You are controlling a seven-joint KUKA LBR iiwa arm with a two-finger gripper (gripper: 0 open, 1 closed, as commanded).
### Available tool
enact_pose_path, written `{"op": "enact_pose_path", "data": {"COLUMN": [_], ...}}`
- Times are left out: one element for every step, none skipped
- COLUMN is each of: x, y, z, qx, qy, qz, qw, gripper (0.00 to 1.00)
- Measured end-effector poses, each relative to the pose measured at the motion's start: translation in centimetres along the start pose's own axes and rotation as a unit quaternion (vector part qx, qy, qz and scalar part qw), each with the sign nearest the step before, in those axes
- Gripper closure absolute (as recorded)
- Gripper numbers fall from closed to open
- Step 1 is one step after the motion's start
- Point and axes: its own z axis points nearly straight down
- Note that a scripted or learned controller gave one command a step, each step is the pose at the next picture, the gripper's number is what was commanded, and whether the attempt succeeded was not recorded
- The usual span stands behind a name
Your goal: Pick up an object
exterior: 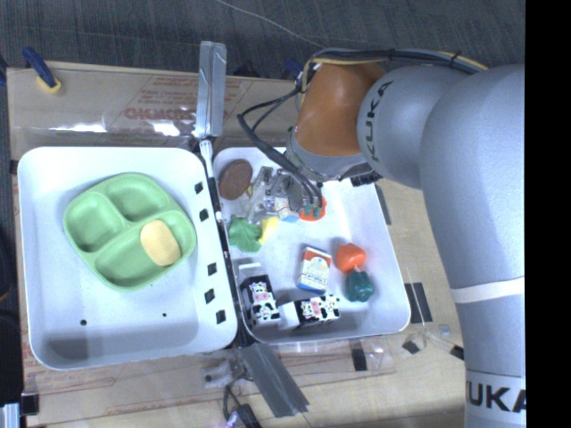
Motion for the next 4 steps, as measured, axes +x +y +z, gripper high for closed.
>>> {"op": "enact_pose_path", "data": {"x": [-0.4, -0.4, -0.5, 9.5], "y": [7.3, 7.3, 7.5, 6.2], "z": [-9.4, -10.2, -11.2, -13.2], "qx": [-0.001, 0.000, 0.000, 0.000], "qy": [-0.004, -0.003, -0.004, 0.000], "qz": [0.064, 0.062, 0.058, 0.087], "qw": [0.9979, 0.9981, 0.9983, 0.9962], "gripper": [1.00, 1.00, 1.00, 1.00]}}
